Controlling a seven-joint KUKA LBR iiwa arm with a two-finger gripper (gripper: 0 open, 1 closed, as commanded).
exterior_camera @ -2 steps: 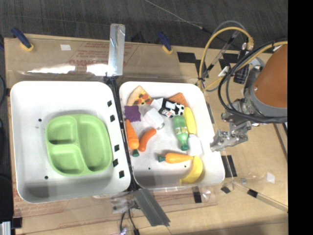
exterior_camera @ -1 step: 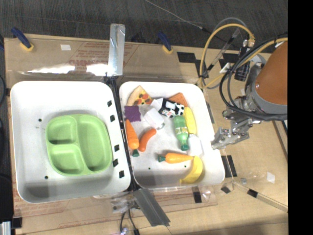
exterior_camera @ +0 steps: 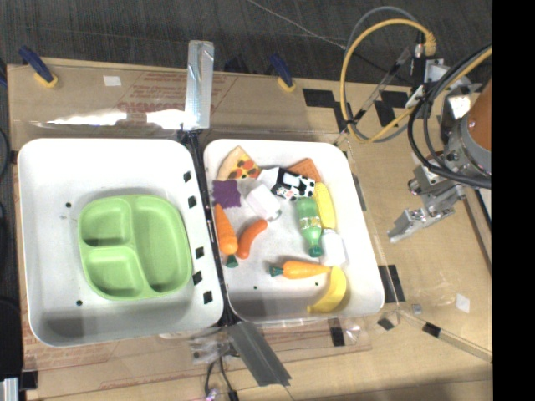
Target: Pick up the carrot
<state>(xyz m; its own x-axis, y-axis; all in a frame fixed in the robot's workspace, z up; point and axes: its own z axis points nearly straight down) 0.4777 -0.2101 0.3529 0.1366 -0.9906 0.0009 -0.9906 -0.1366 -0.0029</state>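
Observation:
Two carrots lie in the right bin (exterior_camera: pixel 359 224). One carrot (exterior_camera: pixel 222 230) runs along the bin's left wall with its green top toward the front. The other carrot (exterior_camera: pixel 303 269) lies near the front, green top pointing left, just left of a banana (exterior_camera: pixel 333 291). My gripper (exterior_camera: pixel 420 211) hangs over the bare bench to the right of the right bin, well apart from both carrots, with nothing seen in it.
The right bin also holds an orange sausage-like piece (exterior_camera: pixel 251 238), a pizza slice (exterior_camera: pixel 240 165), a purple block (exterior_camera: pixel 226 193), a green bottle (exterior_camera: pixel 309 224), a yellow piece (exterior_camera: pixel 324 205) and a cow-patterned item (exterior_camera: pixel 288 185). A green divided plate (exterior_camera: pixel 134 245) sits in the left bin (exterior_camera: pixel 42 182). Cables (exterior_camera: pixel 376 73) loop at the back right.

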